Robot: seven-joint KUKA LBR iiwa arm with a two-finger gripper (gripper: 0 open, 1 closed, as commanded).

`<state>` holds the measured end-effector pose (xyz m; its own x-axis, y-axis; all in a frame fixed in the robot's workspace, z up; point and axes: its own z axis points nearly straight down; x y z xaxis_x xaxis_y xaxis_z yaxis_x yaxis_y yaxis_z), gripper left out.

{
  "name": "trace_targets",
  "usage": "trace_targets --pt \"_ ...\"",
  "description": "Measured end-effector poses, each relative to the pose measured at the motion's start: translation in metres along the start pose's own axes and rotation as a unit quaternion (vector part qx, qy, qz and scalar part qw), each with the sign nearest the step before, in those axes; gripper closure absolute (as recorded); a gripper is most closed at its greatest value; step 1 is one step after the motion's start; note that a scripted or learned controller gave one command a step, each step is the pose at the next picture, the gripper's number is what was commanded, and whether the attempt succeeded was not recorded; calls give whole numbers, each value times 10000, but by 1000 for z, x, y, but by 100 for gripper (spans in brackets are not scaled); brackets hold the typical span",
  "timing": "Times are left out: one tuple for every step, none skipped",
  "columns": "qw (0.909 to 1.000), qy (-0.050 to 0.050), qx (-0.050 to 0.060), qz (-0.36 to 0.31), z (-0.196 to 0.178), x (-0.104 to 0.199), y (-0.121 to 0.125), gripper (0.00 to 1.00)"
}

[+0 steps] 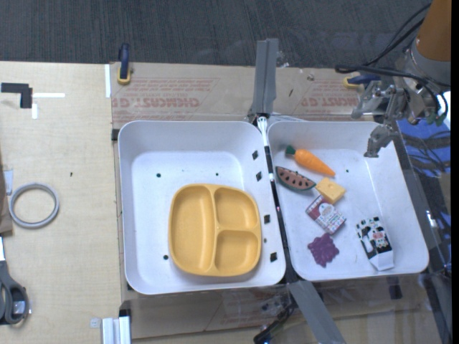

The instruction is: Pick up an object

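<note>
Camera view: gripper [376,143] hanging over the far right corner of the right bin [410,192], fingers pointing down, nothing between them; can't tell how wide they stand. Orange band of the arm [435,31] at top right. In the right bin: carrot [313,160] near the far wall, watermelon slice [295,179] just beside it toward the divider, yellow cheese wedge [330,190] just right of the slice, small red-and-white packet [325,215] below the cheese, purple grape bunch [323,249] toward the near wall, milk carton [376,242] lying near the right near corner. All well apart from the gripper. Left bin [143,192] holding a yellow divided plate [214,229], three compartments. Grey tape roll [31,205] on the bench [57,142] at left, scissors [11,299] below it.
</note>
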<state>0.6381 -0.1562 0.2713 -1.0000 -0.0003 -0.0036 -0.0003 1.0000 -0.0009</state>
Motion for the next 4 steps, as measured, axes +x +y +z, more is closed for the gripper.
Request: trace_targets --pt "9995 -12 4 -303 -58 -22 -9 0" --pt "9995 -9 3 -305 -91 -23 -17 0" --pt "9923 5 1 1238 41 1 -30 0" --pt "9783 10 2 2070 140 -15 -5 0"
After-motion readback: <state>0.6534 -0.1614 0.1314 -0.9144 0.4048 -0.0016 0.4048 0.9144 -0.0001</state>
